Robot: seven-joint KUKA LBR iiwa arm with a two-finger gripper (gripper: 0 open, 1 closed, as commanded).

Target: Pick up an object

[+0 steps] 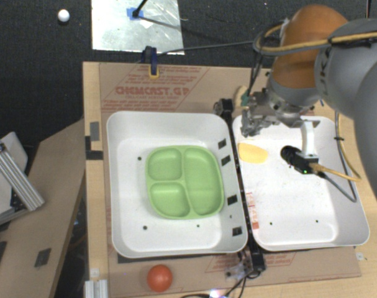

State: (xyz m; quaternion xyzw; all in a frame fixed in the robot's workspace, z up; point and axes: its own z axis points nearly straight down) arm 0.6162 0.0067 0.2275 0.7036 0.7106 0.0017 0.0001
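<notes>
The yellow piece [253, 153] lies flat in the right bin [312, 228], at ten o'clock. It looks thin, light and slippery; grab its edge. The gripper [253, 124] hangs just above; I cannot tell its state.

my fingers [251, 128] hang over the right bin's [312, 228] far-left corner, just above a yellow piece [253, 153]. green divided tray [183, 181] lies in left bin [129, 228]. orange ball [159, 277] on desk [64, 166].

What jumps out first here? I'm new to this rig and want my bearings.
A light green divided tray lies in the left bin. The grey and orange arm leans over the right bin, its gripper just above a flat yellow piece. An orange ball sits on the bench in front.
</notes>
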